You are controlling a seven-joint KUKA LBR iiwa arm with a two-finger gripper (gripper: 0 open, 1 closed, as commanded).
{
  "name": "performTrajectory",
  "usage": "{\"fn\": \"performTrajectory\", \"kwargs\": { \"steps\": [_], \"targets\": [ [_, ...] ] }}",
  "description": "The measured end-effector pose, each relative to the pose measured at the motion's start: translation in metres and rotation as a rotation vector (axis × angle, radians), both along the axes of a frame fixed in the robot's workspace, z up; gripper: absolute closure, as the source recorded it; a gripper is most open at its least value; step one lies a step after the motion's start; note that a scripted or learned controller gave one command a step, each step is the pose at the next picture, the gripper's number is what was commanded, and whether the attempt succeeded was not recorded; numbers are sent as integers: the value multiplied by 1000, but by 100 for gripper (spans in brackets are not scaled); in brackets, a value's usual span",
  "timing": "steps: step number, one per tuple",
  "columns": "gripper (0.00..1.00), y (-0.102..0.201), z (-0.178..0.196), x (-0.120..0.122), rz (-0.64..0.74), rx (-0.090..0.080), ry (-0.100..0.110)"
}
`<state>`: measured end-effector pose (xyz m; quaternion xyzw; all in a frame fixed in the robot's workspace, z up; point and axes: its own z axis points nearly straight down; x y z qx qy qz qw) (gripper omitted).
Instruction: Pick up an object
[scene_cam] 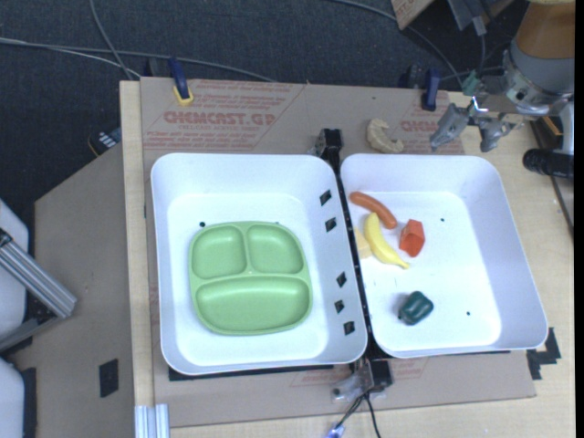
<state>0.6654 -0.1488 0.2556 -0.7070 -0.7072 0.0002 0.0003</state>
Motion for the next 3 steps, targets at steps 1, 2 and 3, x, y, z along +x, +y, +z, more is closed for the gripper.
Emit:
{"fn": "performTrajectory", "kwargs": {
  "steps": [1,2,3],
  "targets": [
    [0,0,-42,-2,0,1,4],
    [0,-5,-86,0,-1,1,5],
    [0,6,-137,-2,1,2,5]
  ]
}}
